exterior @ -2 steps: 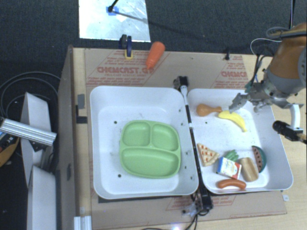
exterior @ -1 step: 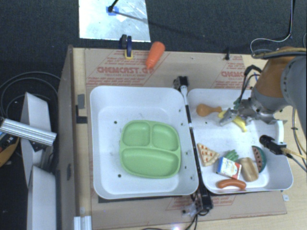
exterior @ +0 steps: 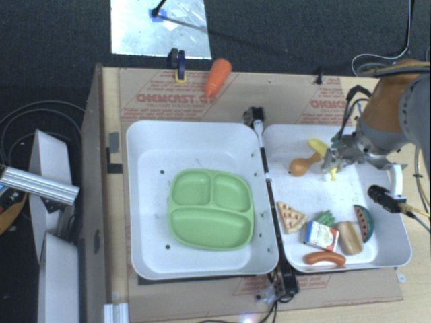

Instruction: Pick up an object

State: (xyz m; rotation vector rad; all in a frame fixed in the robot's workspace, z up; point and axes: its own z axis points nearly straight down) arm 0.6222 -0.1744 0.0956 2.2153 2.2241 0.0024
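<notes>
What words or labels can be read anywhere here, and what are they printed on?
"CHEMCAST", in red, mirrored and upside down: on the brown board under the bins, behind the left bin.
The same red print recurs behind the right bin and along the board's front edge, too faint to read for sure.
The small carton in the right bin bears a printed front, too small to read.

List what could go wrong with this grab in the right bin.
1. The gripper is low beside the yellow banana toy and orange pear toy; these lie close together, so it might nudge one away.
2. Both sit near the right bin back wall, cramping the approach.
</notes>
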